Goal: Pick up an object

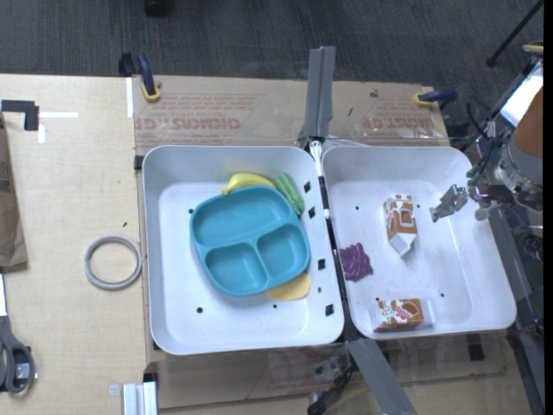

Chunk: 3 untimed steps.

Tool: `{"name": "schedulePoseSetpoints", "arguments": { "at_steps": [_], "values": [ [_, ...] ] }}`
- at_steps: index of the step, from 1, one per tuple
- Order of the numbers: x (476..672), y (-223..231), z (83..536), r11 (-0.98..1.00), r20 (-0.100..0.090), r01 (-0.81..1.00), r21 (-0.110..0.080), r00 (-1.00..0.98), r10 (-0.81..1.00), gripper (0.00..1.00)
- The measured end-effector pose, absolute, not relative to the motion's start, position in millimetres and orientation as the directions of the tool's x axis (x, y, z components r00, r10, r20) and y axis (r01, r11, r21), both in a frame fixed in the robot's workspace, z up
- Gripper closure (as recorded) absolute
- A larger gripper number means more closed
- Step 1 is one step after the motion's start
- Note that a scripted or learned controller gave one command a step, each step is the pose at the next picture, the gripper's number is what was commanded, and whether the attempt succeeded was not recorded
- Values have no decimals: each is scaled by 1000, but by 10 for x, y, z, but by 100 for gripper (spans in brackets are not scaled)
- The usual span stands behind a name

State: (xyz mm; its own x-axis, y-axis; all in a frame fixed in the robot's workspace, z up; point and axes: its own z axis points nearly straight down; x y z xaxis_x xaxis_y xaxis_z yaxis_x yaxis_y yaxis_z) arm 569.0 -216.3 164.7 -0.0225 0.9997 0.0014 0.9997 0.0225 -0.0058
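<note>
Camera view: the gripper (449,203) is seen at the right side of the right bin (484,266), hanging over the bin floor near its right wall. Whether anything is grasped cannot be told at this size; nothing is seen lodged at its tip.

Nearest to the gripper, just to its left, an orange-and-white carton (401,223) is found lying tilted on the bin floor. It is judged light and fairly stiff, with flat printed faces that may be slick; a hold across its narrow width, on two opposite flat faces, is judged soundest. A hard squeeze could dent it.

Further from the gripper, below and to its left, a second orange-and-white pack (401,314) is noted lying flat close to the front wall. It is judged equally light, though the wall beside it leaves little room on that side.

Well to the gripper's left, by the divider, a purple soft item (355,262) is recorded. It appears limp and crumpled, and is judged likely to deform under grip; a pinch at its bunched middle would be advised.

Beyond the divider, in the left bin (160,258), a blue divided tray (251,240) is seen resting over a yellow item (249,181) and a green item (291,194). The tray is judged rigid, broad, and graspable by its rim alone.
</note>
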Motion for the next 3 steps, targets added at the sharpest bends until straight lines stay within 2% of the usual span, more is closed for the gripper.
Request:
{"name": "schedulePoseSetpoints", "arguments": {
  "at_steps": [1, 2, 3],
  "values": [
    [6162, -1393, 1684, 76, 0, 997, -4, -76, 997, 0],
    [5903, -1000, 897, 76, 0, 997, -3, -76, 997, 0],
    [5897, -1024, 959, 70, 1, 998, -7, -70, 998, 100]
  ]
}}
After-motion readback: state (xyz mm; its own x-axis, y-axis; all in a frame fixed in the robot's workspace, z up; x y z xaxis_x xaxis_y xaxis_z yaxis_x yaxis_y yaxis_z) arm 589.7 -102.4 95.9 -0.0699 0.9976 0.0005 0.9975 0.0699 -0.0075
